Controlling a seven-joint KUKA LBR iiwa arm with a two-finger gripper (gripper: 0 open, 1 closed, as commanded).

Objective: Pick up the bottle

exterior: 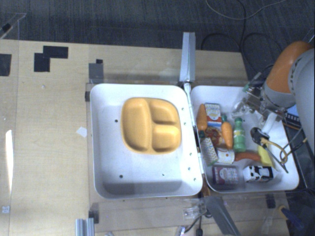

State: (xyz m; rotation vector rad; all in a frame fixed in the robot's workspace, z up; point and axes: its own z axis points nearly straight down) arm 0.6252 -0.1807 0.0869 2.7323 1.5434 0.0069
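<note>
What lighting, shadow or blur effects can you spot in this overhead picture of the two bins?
Camera view: even light; soft shadow darkens the near inner wall of the left bin; a bright streak of glare marks the bench at far left; small items around the green bottle look slightly soft.

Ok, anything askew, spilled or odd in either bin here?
Nothing spilled or damaged. The small green plastic bottle lies flat among jumbled items in the right white bin; the yellow sectioned tray sits slightly skewed in the left white bin.
</note>
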